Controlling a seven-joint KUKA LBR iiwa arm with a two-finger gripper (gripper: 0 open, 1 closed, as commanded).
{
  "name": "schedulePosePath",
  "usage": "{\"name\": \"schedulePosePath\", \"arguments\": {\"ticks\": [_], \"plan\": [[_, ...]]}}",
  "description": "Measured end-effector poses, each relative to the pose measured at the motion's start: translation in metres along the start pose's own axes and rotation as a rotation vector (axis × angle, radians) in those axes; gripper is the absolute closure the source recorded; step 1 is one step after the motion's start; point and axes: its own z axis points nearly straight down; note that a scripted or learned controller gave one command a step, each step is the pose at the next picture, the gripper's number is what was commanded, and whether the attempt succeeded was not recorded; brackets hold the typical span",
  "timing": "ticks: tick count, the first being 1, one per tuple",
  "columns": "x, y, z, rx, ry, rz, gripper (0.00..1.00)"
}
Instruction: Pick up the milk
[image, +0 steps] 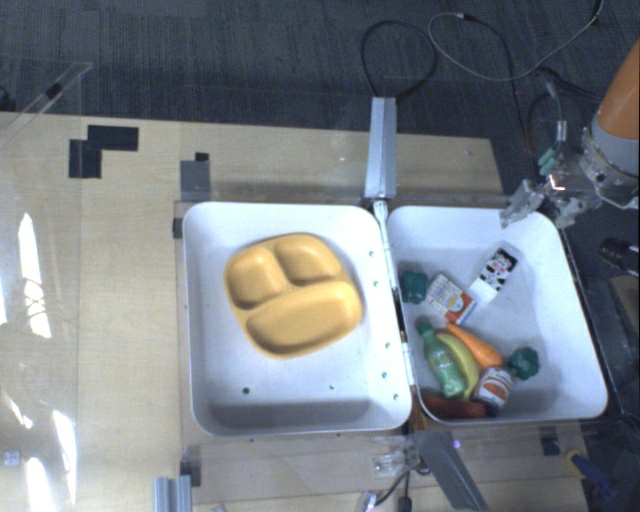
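The milk (494, 273) is a small white carton with black cow patches. It lies tilted in the upper middle of the right bin (575, 330). My gripper (543, 204) hangs over that bin's far right corner, up and to the right of the carton and apart from it. Its fingers (521, 204) stand spread, open, with nothing between them.
Just left of the milk lie an orange-and-white box (446, 295) and a dark green item (413, 285). Toward the near edge are a green bottle (447, 368), banana (458, 352), carrot (477, 346), broccoli (523, 362), small can (492, 386) and a red item (450, 407). The left bin (210, 390) holds a yellow divided plate (292, 292).
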Motion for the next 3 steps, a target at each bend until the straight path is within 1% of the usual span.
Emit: {"name": "schedulePosePath", "arguments": {"ticks": [1, 2, 3], "plan": [[-0.01, 0.0, 0.165, -0.004, -0.001, -0.196, 0.0], [-0.009, 0.003, 0.151, -0.012, -0.003, -0.198, 1.0], [-0.028, 0.018, 0.164, -0.005, -0.003, -0.287, 1.0]]}}
